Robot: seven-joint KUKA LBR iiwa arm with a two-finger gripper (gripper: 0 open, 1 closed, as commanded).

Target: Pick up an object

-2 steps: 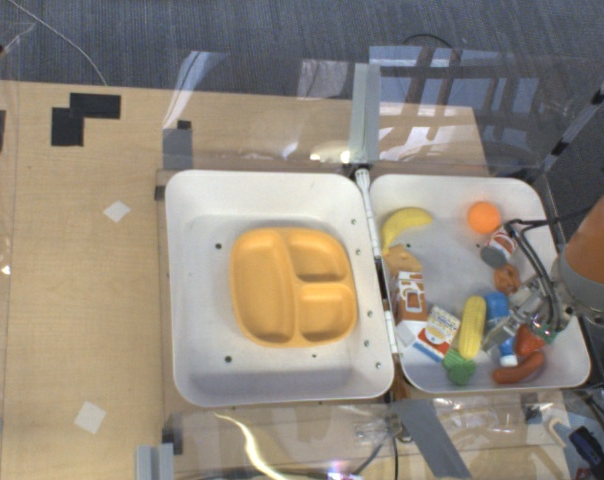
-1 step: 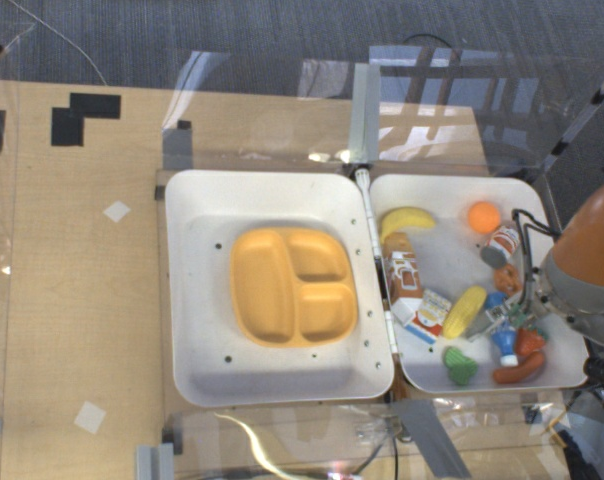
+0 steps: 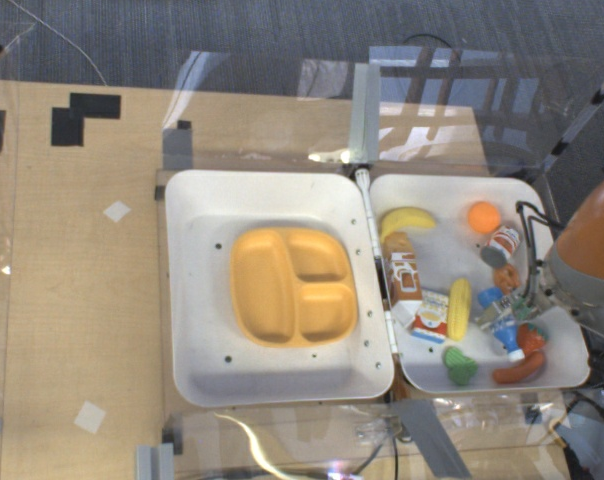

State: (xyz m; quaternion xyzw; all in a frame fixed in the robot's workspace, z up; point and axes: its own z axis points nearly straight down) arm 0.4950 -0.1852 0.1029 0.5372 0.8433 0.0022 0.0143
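Gripper (image 3: 510,311) is hanging low over the right bin (image 3: 437,193) near its right edge, among a blue bottle (image 3: 506,338), red sausage (image 3: 520,367) and small can (image 3: 501,242); grip state cannot be told. Corn cob (image 3: 458,308), banana (image 3: 406,219) and orange ball (image 3: 484,216) are lying further left. Yellow divided tray (image 3: 292,286) is sitting mid left bin (image 3: 197,268).

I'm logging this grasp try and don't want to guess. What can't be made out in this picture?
- Gripper: camera view, too small and cluttered to tell what it touches, among the blue items.
- Arm: cut off by the right edge past its orange band.
- Box by the banana: label too small to read.
- Red item: partly behind neighbouring toys; kind unclear.
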